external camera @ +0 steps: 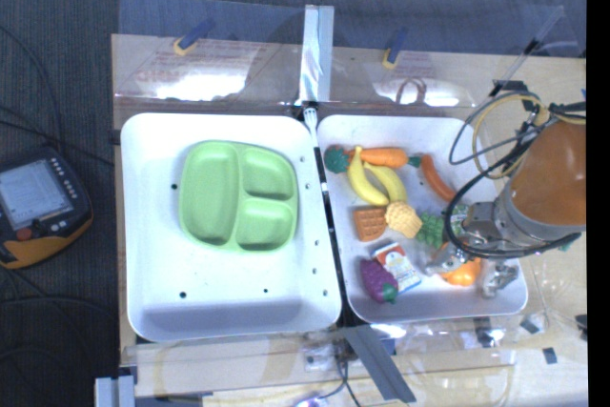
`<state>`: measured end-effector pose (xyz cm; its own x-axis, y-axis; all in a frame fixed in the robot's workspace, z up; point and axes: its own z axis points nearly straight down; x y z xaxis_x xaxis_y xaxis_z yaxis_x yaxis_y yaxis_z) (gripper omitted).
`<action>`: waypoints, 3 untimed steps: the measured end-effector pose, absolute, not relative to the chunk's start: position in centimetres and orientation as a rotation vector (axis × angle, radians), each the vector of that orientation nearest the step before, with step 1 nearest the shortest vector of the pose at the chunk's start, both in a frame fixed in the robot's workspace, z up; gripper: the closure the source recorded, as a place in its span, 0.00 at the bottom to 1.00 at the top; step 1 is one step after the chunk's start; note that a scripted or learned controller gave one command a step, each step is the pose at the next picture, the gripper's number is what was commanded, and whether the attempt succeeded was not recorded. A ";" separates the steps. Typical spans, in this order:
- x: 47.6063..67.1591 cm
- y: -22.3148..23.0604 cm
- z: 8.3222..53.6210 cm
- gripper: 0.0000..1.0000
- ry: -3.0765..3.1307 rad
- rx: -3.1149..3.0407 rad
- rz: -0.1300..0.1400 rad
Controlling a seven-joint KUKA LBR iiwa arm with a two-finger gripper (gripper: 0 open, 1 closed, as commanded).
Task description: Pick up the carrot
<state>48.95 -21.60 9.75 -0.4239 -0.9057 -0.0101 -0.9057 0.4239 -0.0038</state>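
The carrot (384, 157), orange with a dark green leafy top, lay flat at the right bin's (496, 305) twelve o'clock, tip pointing toward three o'clock.

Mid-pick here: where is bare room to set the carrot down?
Left bin: bare floor along its near edge and left of the green tray. Right bin is crowded: carrot, bananas, purple grapes, with the arm over its right side.

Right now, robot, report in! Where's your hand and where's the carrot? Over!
Gripper low in right bin's near corner. Carrot at far side, untouched, beside bananas. Clutter between: corn, green vegetable.
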 end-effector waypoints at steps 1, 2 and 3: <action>49.0 -21.4 9.2 0.00 2.651 -1.665 0.004; 49.0 -21.0 9.2 0.00 2.654 -1.663 -0.013; 48.9 -20.4 9.2 0.00 2.664 -1.650 -0.023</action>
